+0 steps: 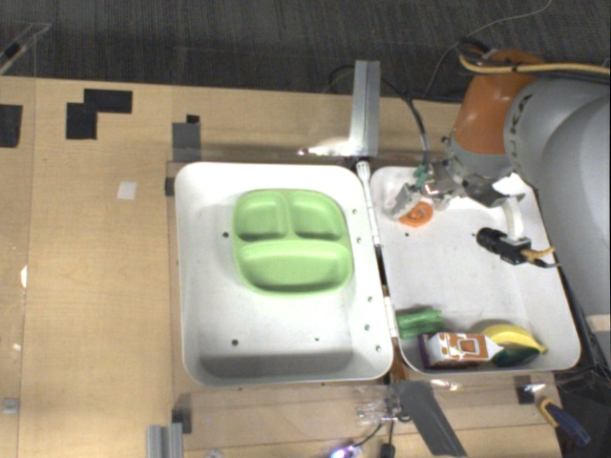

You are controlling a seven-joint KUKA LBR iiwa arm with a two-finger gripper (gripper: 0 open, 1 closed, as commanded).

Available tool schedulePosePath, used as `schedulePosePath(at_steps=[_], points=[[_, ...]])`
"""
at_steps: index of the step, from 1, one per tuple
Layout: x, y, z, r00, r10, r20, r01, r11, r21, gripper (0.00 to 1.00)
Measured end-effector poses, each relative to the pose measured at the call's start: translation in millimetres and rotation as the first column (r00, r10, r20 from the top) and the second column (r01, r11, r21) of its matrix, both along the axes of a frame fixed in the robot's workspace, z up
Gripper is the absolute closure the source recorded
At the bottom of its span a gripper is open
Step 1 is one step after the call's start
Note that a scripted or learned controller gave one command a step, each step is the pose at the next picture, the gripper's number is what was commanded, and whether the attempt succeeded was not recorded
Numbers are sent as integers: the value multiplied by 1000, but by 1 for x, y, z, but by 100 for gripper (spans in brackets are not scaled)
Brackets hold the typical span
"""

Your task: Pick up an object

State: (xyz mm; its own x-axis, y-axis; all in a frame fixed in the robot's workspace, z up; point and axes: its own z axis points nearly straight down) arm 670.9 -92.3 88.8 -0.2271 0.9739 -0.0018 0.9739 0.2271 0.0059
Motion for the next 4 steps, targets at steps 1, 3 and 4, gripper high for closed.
schedulePosePath(at_steps=[1,3,4], points=[[-25,-4,1,980,-198,5,198,980,3,0],[0,22,99,971,-240,2,240,971,2,0],[-1,-1,17,924,-382,-3,382,924,1,0]])
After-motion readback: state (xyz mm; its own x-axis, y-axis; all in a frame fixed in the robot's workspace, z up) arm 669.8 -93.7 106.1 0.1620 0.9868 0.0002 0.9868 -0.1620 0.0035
